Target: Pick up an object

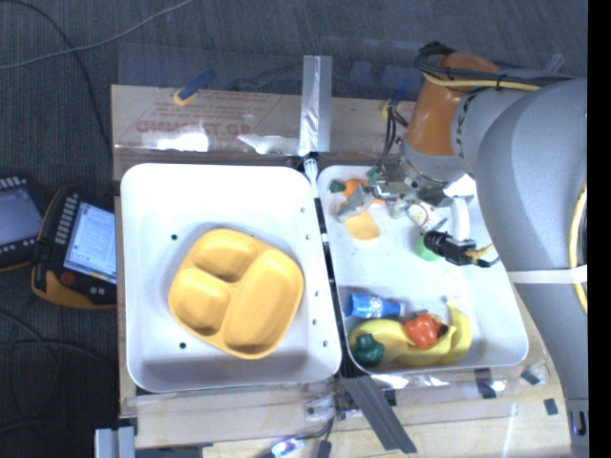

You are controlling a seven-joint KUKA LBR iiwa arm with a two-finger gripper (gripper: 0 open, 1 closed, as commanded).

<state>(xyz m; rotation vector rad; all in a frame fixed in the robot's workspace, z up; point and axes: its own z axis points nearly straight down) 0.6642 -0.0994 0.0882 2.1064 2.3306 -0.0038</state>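
My gripper (389,189) hangs low over the far end of the right bin (496,299). Just to its left lies a small orange and green piece (347,187). A pale orange wedge (363,225) rests a little nearer the camera than the gripper. At the bin's near end a banana (449,343) curls around a red tomato-like thing (422,329). A dark green piece (368,350) and a blue item (370,305) lie beside them. I see nothing held by the gripper.
The left bin (153,218) holds a yellow sectioned plate (237,292). The divider between the two bins (325,256) runs close to the objects on the right bin's left side. The grey arm (530,160) covers the right bin's far right corner.
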